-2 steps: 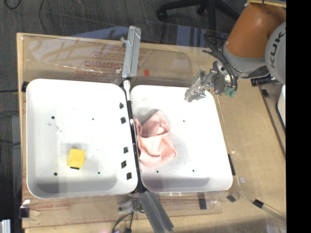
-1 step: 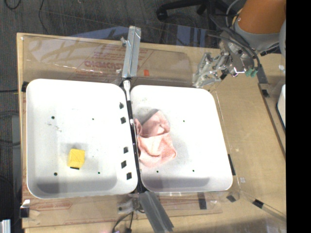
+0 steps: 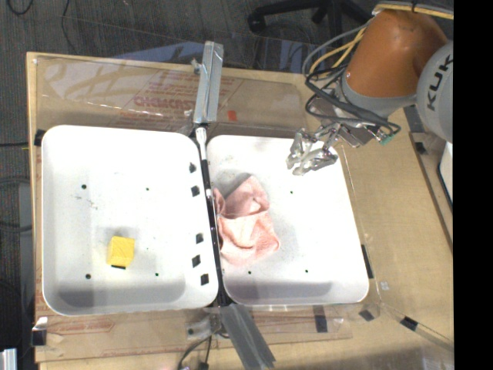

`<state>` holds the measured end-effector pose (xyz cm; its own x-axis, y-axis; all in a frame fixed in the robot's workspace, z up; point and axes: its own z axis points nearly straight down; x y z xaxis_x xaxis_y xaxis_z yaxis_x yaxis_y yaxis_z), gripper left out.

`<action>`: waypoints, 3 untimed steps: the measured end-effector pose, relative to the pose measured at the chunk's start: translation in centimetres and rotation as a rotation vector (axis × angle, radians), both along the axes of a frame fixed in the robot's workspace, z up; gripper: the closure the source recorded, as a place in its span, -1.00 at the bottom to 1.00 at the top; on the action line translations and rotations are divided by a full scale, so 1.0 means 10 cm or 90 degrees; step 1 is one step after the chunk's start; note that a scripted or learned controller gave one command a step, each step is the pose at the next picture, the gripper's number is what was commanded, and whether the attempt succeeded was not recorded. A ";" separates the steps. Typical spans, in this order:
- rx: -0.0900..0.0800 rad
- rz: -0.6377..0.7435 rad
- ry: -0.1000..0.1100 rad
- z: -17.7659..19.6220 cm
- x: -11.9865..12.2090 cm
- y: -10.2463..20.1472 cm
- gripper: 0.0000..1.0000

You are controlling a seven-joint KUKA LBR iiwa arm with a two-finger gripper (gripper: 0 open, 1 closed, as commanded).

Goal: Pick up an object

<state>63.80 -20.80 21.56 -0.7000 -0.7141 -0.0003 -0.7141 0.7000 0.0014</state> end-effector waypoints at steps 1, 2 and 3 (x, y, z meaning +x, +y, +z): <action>-0.001 0.102 -0.003 0.17 0.19 -0.01 1.00; 0.000 0.273 -0.002 0.59 0.20 0.10 1.00; 0.000 0.317 -0.002 0.89 0.15 0.00 1.00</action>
